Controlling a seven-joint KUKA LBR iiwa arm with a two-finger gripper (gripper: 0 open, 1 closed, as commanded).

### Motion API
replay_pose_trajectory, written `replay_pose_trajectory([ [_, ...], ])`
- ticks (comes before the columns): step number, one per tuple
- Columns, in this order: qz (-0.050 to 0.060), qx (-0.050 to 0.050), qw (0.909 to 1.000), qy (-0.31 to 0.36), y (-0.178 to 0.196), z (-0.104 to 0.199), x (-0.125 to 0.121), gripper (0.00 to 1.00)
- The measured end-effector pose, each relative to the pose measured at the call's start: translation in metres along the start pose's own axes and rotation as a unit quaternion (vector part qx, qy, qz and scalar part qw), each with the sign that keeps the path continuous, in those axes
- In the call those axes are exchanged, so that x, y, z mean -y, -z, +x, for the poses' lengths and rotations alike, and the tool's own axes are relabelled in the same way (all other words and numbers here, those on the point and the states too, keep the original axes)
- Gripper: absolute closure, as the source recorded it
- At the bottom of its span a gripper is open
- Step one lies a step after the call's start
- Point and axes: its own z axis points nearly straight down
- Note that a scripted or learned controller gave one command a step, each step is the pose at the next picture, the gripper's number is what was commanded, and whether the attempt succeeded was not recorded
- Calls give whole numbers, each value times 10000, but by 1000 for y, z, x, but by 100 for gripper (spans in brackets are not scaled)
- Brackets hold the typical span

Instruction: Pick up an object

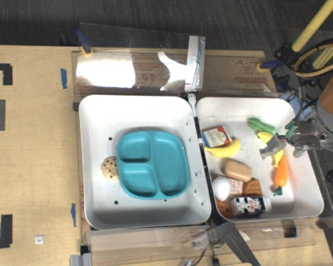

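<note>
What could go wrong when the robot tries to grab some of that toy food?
The gripper hangs over the carrot and a yellow piece lying close together, so it might pinch both or neither. The food in the right bin is crowded, so a miss could knock the banana aside.

Teal divided tray [153, 164] in left bin [94, 115], cookie [110, 168] beside it

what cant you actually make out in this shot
- Camera view: the gripper is small and blurred over the right bin, so whether anything sits between its fingers is unclear.
- A yellow item beside the carrot is partly covered by the gripper.
- The label on the small carton is too small to read.
- The brown item by the white egg is mostly hidden.
</note>
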Motion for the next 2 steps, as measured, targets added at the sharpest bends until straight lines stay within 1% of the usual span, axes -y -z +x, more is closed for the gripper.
replay_pose_trajectory([
  [1, -32, -42, 9999, -102, -143, -73, -11, 0],
  [2, -28, -8, 9999, -127, -135, -77, -10, 100],
])
